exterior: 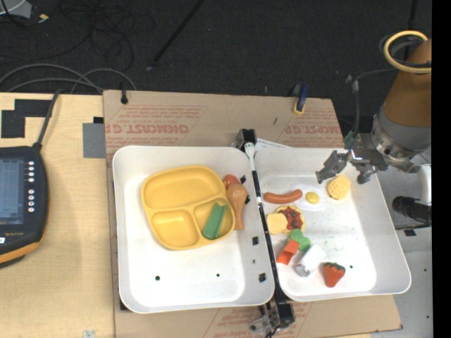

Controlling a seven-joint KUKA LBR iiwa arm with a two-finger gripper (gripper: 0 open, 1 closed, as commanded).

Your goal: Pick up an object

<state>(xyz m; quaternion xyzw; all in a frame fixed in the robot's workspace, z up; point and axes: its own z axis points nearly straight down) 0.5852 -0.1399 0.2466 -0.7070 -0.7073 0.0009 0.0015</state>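
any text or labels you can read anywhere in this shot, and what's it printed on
"CHEMCRZT", roughly, in red, upside down on the cardboard sheet behind the left bin; letters uncertain.
The same red print repeats on the cardboard behind the right bin, too faint to spell.
Red print on the cardboard's front edge: blurred, unreadable.
Handheld pendant screen and buttons: too small to read.

— From where did my one camera look?
— I had it fixed above the bench, slanting down on both shallow white plastic bins (134, 189).
— How near?
— Far enough to take in the brown cardboard sheet (211, 122) beneath them.
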